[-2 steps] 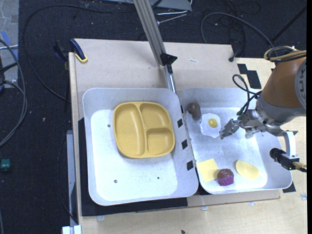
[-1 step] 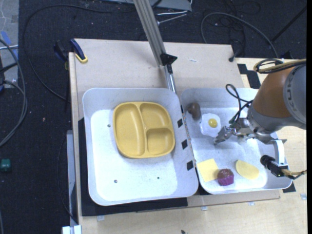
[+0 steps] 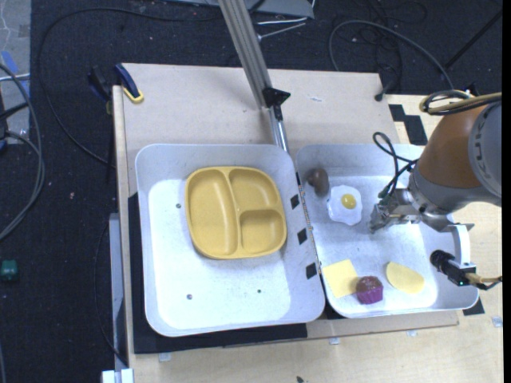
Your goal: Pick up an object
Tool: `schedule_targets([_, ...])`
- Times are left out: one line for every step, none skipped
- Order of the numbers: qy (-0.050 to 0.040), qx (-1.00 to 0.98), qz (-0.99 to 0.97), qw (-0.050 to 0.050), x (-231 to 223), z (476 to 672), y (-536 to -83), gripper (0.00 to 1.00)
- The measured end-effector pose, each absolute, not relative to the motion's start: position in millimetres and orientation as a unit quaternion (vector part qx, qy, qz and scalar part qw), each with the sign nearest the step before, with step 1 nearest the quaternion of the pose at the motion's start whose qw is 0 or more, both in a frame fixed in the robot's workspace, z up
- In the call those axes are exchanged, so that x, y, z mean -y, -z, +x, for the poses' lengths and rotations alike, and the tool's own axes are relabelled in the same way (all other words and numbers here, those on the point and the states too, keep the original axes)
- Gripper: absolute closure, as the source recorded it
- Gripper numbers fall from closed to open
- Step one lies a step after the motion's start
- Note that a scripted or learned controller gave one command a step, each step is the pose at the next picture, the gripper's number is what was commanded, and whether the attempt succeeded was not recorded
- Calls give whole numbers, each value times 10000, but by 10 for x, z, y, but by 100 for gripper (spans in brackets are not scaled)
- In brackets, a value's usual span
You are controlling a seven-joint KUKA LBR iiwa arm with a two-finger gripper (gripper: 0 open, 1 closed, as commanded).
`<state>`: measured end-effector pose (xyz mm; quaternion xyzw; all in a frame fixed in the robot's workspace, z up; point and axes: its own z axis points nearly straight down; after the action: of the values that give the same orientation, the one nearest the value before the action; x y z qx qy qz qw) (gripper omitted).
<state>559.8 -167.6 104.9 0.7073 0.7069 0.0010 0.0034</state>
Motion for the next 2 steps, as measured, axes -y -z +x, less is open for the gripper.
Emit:
schedule_targets([-10, -7067, 7075, 26, 1764, 5637, -1521, 100])
schedule_targets([-15, -7079, 7063, 34, 1782, 5652, -2161, 100])
